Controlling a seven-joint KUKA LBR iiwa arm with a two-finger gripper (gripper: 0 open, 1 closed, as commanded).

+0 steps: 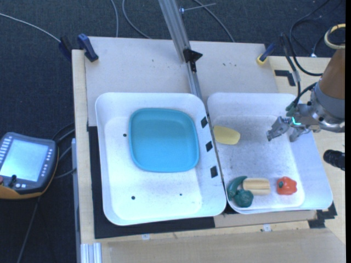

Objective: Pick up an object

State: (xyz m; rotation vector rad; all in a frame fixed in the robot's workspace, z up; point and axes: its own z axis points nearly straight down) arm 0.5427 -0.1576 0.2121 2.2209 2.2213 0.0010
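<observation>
My gripper (285, 131) hovers over the upper right part of the right bin (307, 147), fingers spread apart and nothing between them. A yellow lemon-like piece (226, 135) lies at the bin's left side, well left of the gripper. Along the bin's near edge lie a green toy vegetable (240, 193), a tan block (256, 186) and a red pepper-like toy (286, 186), all below the gripper.
The left bin (109, 147) holds a blue square plate (163, 139). A metal pole (174, 21) slants across the bench to the divide between the bins. A teach pendant (24, 163) lies on the floor at left, and cables run over the floor.
</observation>
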